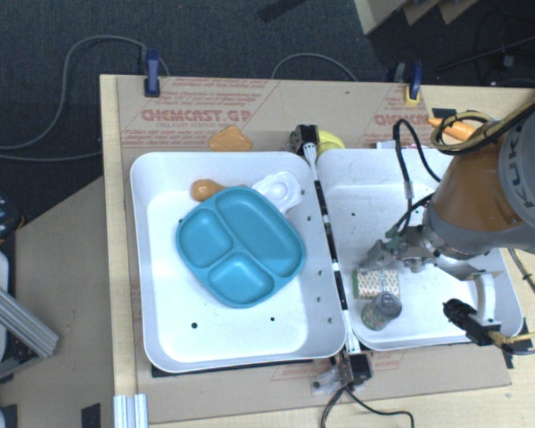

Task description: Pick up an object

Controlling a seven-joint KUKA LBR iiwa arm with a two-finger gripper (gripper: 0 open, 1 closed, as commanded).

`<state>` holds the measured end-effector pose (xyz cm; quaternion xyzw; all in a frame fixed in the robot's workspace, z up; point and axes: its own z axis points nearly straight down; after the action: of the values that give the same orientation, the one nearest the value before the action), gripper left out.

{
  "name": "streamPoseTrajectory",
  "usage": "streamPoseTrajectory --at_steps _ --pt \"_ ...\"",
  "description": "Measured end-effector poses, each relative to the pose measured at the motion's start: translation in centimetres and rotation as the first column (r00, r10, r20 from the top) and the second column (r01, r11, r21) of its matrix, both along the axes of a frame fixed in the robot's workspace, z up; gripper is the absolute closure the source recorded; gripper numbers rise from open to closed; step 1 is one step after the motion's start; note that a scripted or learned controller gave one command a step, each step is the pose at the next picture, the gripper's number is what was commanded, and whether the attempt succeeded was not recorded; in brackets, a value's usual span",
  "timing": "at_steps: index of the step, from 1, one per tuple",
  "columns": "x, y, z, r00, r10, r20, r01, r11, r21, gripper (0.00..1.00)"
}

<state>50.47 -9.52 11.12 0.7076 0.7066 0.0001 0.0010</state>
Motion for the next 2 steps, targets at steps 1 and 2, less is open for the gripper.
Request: streamPoseTrajectory --at_steps 1,2 --pt "-2.2 0.5 -2.3 1.0 0.0 0.011 0.0 1.0 0.002 0.0" --pt "3.4 -1.1 -2.4 1.0 0.004 0.005 -0.004 1.0 0.001 0.0"
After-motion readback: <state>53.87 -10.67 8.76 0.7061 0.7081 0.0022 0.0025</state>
